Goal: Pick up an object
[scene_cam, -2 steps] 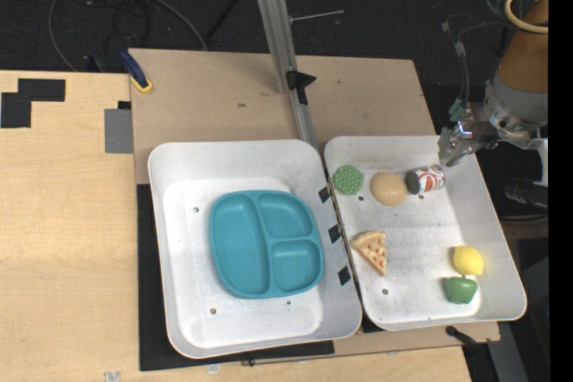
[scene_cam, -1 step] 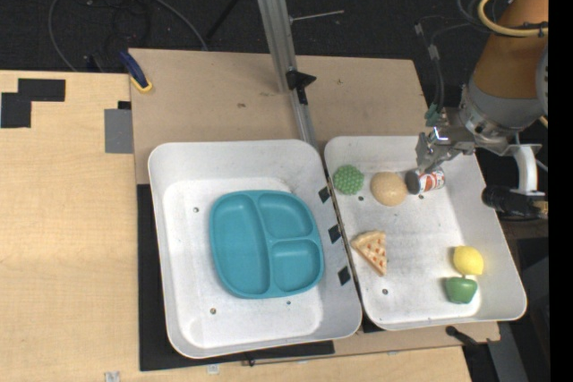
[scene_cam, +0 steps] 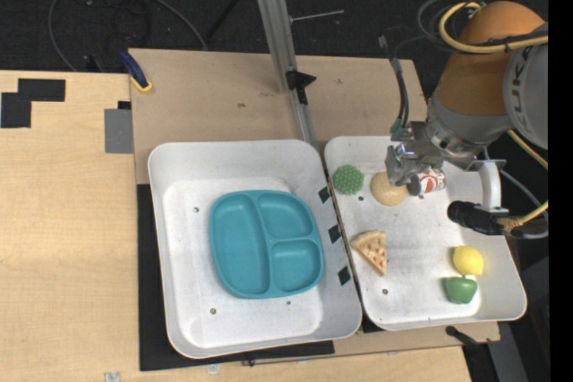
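Observation:
My gripper [scene_cam: 408, 173] hangs low over the back of the right bin [scene_cam: 501, 304], reaching in from the right. Right under and beside it lie a tan round piece [scene_cam: 389, 191] on its left and a red and white can [scene_cam: 431, 183] on its right. Whether either one is touched, I cannot tell. A green knobbly ball [scene_cam: 348, 180] sits further left near the bin's wall. A pizza slice [scene_cam: 371, 251] lies in the middle. A yellow lemon [scene_cam: 467, 260] and a green pepper [scene_cam: 460, 289] rest at the front right.
The left bin [scene_cam: 179, 300] holds a teal divided plate [scene_cam: 266, 242]. A metal post [scene_cam: 277, 31] rises behind the bins. Black clips [scene_cam: 333, 233] line the seam between the bins. A black and white fitting [scene_cam: 479, 210] hangs by the right bin's edge.

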Tool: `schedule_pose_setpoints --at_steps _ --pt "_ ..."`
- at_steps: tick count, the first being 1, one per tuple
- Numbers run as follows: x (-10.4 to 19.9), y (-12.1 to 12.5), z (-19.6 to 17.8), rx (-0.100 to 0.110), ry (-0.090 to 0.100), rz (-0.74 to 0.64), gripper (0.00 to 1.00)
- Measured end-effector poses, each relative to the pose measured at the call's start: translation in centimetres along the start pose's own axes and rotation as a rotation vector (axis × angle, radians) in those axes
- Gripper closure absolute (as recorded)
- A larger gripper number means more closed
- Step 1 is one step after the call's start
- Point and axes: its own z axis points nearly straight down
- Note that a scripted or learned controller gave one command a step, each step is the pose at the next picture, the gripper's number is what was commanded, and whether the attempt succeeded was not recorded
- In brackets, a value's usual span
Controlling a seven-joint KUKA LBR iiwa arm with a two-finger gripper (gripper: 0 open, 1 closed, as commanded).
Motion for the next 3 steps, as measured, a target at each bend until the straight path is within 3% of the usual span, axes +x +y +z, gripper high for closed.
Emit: schedule_pose_setpoints --at_steps 1,3 --pt "4.2 -1.4 0.6 0.000 -0.001 0.001 1.00" --pt "13.8 -6.5 -0.1 0.000 0.000 0.000 1.00"
